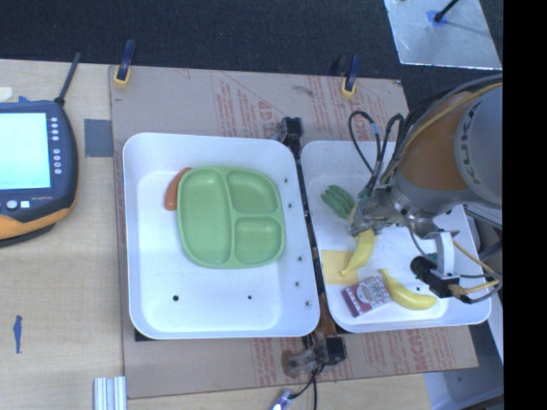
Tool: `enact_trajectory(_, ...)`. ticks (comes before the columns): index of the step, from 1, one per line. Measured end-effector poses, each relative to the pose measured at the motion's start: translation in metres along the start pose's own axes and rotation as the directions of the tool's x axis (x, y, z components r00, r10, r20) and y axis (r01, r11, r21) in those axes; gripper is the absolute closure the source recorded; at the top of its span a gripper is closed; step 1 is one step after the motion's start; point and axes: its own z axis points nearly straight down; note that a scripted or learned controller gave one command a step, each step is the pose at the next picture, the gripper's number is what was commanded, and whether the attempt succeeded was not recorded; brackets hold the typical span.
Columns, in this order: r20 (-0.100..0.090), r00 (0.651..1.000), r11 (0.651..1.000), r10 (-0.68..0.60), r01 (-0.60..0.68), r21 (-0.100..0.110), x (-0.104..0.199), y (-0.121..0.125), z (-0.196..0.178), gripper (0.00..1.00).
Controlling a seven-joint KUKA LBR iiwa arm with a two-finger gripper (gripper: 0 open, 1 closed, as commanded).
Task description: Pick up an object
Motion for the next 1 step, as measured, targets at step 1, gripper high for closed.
enact_trajectory(1,-0.004,1.0,1.0,0.003,-0.003,-0.005,0.0576,0.0452,-0.0912,1.0)
